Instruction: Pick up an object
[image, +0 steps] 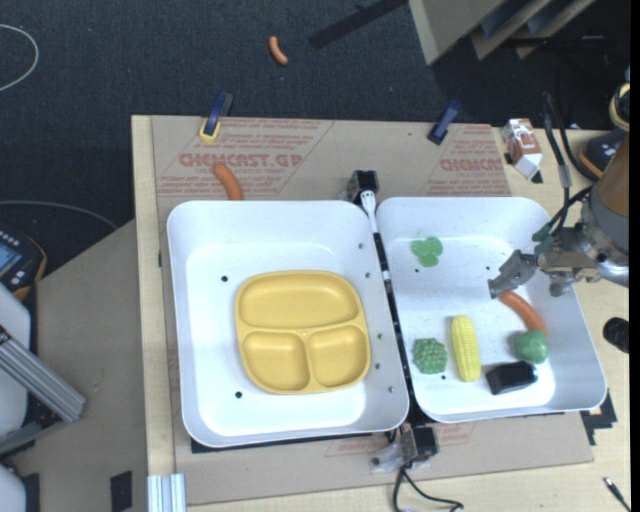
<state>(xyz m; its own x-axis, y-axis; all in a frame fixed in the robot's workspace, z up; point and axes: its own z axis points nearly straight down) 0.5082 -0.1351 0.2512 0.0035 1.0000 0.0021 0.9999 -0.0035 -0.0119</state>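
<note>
fingers (536, 277) spread over carrot (522, 308) | near right bin (470, 225) edge (open floor leftward)

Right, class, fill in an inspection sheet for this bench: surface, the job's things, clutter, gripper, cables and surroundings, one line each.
Surface: cardboard-covered bench bearing a left bin and a right bin.
Job's things: right bin holds a carrot, corn cob, two green broccoli pieces, a green round item and a black block.
Clutter: yellow divided tray in the left bin; orange sausage on the cardboard.
Gripper: gripper open, low over the carrot's upper end, holding nothing.
Cables: dark cables by the arm; wires at the front edge.
Surroundings: dark floor with a small orange piece.
</note>
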